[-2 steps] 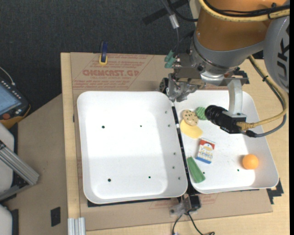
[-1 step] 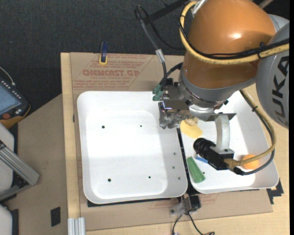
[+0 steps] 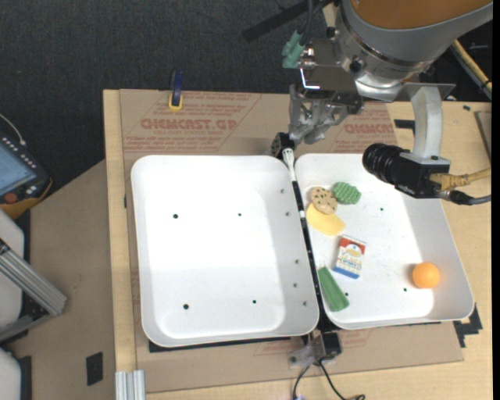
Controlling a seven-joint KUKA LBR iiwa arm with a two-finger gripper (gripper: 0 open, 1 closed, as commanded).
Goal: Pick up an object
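- Claw [image 3: 312,125] hanging at upper centre of the frame, above the far rim where the two bins meet; fingers too blurred and dark to tell whether spread or pressed together, nothing seen between them.
- Grey arm [image 3: 398,47] entering from the upper right, orange band [image 3: 414,12] at the very top edge.
- Black cylindrical camera unit [image 3: 394,168] on a grey bracket, poised over the far right part of the right bin.
- Left bin [image 3: 156,180] white, marked by a few small dark dots.
- Right bin [image 3: 445,242] white, holding every loose thing, all clustered near its left side except one.
- Cookie [image 3: 323,200] with dark chips near the far left of the right bin, touching a yellow piece [image 3: 326,223] just below it in the frame.
- Green ridged piece [image 3: 347,193] just right of the cookie.
- Small box [image 3: 350,257] with red, white and blue print lying flat, below the yellow piece.
- Green stick [image 3: 333,289] lying close along the left wall, lower in the frame, just beside the small box.
- Orange ball [image 3: 426,275] well apart from the rest, toward the lower right of the right bin.
- Surface [image 3: 117,234] of brown cardboard under both bins, red print along its far edge.
- Blue-and-yellow clamp [image 3: 176,94] at the upper left edge of the cardboard.
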